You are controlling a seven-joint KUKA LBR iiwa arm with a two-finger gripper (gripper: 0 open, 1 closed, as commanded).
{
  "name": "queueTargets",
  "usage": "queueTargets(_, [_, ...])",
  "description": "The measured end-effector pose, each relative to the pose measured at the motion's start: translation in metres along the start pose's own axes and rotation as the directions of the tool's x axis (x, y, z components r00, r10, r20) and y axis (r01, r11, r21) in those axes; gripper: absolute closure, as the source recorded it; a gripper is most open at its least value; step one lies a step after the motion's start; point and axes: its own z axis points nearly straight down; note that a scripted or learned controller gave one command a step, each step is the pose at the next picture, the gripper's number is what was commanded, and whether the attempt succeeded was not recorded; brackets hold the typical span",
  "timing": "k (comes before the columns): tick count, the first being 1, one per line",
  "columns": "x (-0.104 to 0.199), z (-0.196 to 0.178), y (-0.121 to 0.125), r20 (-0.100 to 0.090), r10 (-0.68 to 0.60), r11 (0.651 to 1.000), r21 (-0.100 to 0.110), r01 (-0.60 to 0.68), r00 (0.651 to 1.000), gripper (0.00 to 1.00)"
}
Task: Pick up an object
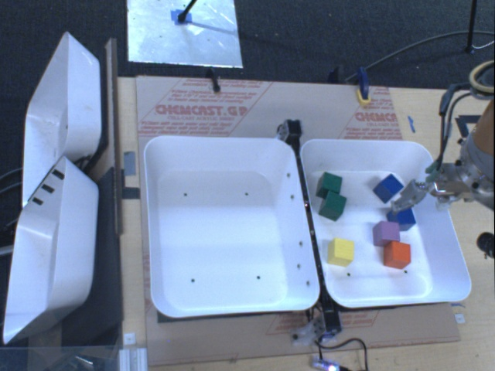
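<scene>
The right bin (445, 280) holds several small blocks. Two green blocks (332, 195) sit close together near its left wall, and a yellow block (341, 251) lies below them. A blue block (387, 187) rests toward the back right. Further forward are a second blue block (404, 219), a purple block (385, 232) and an orange block (397, 254), bunched together. My gripper (406, 199) reaches in from the right, low over the bin between the two blue blocks and partly covering the nearer one. I see no block lifted off the floor of the bin.
The left bin (155, 230) stands beside the right one, with a black divider strip (308, 222) where their walls meet. Two spare white bins (58, 176) lean at the far left. The grey arm (472, 172) crosses the right bin's right rim.
</scene>
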Motion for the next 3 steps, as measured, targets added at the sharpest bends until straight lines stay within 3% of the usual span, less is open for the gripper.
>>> queueTargets(1, [0.044,0.128,0.001,-0.002,-0.003,1.0,0.008,0.003,1.0,0.0])
queueTargets(2, [0.042,0.113,0.003,0.0,0.0,1.0,-0.001,0.0,1.0,1.0])
queueTargets(3, [0.088,0.056,0.061,0.0,-0.006,1.0,-0.006,0.006,1.0,1.0])
